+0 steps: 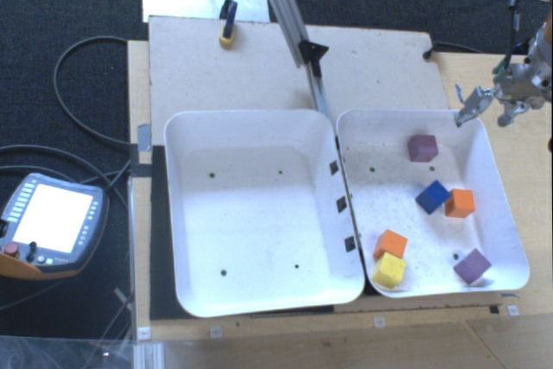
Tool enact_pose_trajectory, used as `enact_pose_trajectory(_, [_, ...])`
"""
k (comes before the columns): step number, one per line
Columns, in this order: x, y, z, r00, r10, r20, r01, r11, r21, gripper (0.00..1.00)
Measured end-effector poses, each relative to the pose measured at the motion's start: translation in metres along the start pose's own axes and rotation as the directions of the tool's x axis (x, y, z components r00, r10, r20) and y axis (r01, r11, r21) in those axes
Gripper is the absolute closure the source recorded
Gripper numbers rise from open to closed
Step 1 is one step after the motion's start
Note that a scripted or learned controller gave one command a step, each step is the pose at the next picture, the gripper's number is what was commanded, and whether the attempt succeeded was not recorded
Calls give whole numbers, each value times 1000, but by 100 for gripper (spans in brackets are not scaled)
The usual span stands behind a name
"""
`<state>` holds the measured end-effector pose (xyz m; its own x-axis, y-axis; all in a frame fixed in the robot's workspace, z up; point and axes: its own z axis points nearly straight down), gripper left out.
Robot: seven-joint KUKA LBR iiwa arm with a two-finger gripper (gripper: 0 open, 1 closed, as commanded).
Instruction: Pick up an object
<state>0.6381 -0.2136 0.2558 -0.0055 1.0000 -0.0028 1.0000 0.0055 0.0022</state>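
The right bin (492,177) holds several small cubes. A purple cube (422,148) lies near its far side. A blue cube (432,197) touches an orange cube (460,203) in the middle. Near the front left, another orange cube (390,244) sits against a yellow cube (389,270). A second purple cube (472,266) rests in the front right corner. My gripper (490,110) hangs above the bin's far right rim, open, with nothing between its fingers. It is to the right of and beyond the far purple cube.
The left bin (186,212) stands beside the right one. A slanted metal rod (285,0) crosses the board behind the bins. A yellow and blue clamp (227,22) sits at the board's far edge. A teach pendant (47,225) lies left of the bench.
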Motion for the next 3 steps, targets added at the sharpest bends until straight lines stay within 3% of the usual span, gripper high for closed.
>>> enact_pose_trajectory(1, [0, 22, 107, 1000, -1, -3, 1, 1000, 6, 0])
enact_pose_trajectory(2, [32, 33, 168, 1000, -3, -4, 3, 1000, 4, 0])
enact_pose_trajectory(3, [29, 35, 152, 1000, -4, 1, 4, 1000, -3, 100])
